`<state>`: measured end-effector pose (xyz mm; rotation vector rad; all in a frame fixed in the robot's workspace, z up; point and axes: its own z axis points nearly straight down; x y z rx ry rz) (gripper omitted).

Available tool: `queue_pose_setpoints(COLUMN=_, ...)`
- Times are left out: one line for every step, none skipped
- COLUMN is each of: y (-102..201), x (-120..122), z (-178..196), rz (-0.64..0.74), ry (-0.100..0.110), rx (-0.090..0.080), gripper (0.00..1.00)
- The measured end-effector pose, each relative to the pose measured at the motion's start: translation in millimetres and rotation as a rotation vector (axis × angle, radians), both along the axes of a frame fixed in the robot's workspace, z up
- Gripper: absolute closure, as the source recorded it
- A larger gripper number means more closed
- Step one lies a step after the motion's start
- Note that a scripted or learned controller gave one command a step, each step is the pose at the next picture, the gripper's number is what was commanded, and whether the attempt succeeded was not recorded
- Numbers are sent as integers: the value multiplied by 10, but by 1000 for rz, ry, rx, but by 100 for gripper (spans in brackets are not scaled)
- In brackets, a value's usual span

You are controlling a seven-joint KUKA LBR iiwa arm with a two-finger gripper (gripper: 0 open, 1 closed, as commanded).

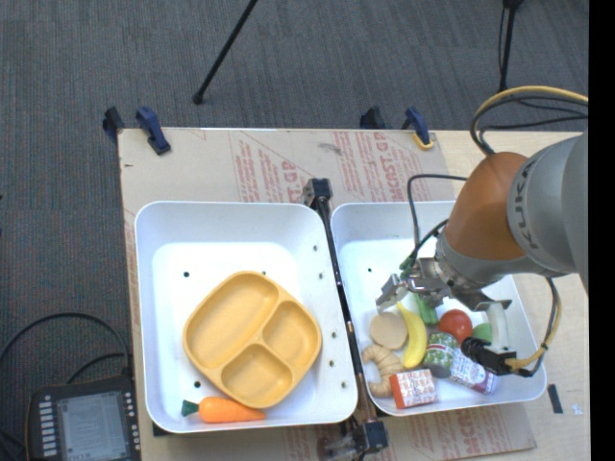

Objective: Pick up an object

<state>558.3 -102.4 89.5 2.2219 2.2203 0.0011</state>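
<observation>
Where the banana (413, 335) lies, claw (408, 284) hovers

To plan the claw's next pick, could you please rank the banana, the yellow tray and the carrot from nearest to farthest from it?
1. Banana, right bin, just below the claw.
2. Tray, left bin.
3. Carrot, left bin's front corner.

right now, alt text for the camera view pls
A grey and orange robot arm's hand hangs over toy food in the right bin, above a banana and tomato. The left bin holds a yellow divided plate and a carrot.
</observation>
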Motion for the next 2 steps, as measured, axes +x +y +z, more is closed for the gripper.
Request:
queue_pose_setpoints(y=-12, x=18, z=115, rz=-3, ry=-5, rx=-2, gripper=100)
queue_pose_setpoints(y=-12, x=14, z=108, rz=-3, ry=-3, rx=-2, gripper=0)
